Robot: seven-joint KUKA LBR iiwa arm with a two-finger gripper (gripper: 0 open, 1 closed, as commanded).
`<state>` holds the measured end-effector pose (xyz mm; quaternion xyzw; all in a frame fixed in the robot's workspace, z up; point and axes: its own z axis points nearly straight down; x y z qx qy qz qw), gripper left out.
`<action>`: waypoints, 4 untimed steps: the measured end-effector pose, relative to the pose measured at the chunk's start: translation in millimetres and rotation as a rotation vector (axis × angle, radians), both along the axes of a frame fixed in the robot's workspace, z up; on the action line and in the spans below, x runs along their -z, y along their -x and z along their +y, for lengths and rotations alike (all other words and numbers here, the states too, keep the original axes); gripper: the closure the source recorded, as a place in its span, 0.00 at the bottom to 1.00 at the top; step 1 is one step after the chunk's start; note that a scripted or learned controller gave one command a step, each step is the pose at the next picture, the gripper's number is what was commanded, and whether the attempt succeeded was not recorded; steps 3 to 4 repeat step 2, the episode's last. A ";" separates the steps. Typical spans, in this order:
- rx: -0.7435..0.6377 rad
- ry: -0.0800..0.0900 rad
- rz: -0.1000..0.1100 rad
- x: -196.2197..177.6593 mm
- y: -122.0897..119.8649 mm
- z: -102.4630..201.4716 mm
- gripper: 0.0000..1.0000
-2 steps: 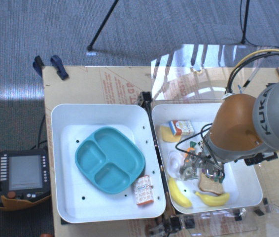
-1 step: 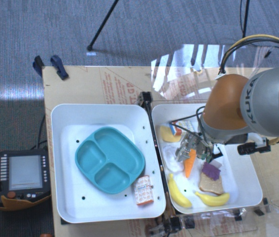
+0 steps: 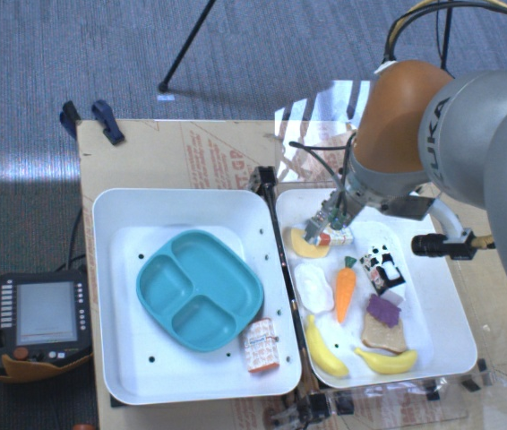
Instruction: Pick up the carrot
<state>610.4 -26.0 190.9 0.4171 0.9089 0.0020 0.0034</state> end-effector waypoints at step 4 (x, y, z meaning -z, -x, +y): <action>0.474 -0.002 0.009 3.3 131.6 -30.5 1.00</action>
